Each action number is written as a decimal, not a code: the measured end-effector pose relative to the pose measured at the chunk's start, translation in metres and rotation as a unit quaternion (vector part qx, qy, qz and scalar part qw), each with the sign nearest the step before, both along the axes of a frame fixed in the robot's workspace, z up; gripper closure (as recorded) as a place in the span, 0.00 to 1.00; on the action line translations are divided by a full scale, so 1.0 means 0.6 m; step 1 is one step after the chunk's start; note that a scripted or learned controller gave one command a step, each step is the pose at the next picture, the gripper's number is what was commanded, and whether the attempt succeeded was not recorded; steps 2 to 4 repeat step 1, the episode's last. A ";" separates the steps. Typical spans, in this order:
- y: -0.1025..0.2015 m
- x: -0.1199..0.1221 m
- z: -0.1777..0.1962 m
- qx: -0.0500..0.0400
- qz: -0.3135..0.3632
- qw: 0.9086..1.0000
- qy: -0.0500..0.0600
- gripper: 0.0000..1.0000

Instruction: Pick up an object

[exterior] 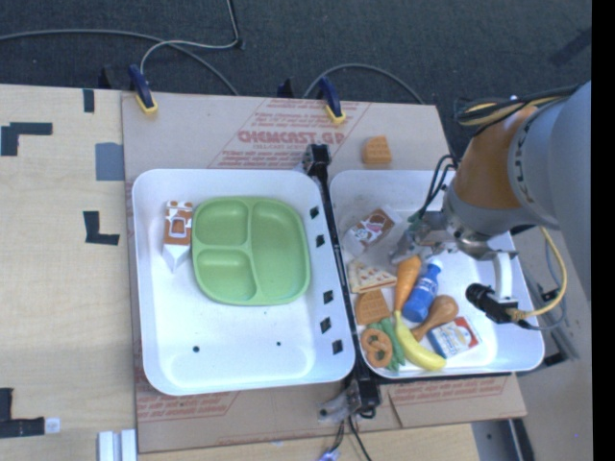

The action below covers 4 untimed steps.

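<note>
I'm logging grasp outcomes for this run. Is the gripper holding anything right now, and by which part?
It cannot be told. The gripper is down in the right bin beside the carrot, but no object is visibly between its fingers.

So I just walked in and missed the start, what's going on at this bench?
A grey robot arm with an orange band reaches in from the right over the right bin, which is crowded with toy food: a carrot, a banana, a drumstick, a blue bottle and some small packets. Its gripper sits low by the carrot's top, but nothing can be seen held in it. The left bin holds a green divided plate and a small carton.
</note>
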State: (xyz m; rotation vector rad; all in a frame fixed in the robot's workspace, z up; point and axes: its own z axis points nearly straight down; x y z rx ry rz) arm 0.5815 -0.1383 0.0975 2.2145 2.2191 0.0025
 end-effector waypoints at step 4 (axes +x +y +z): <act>0.157 0.005 0.145 0.002 0.000 1.000 0.003 1.00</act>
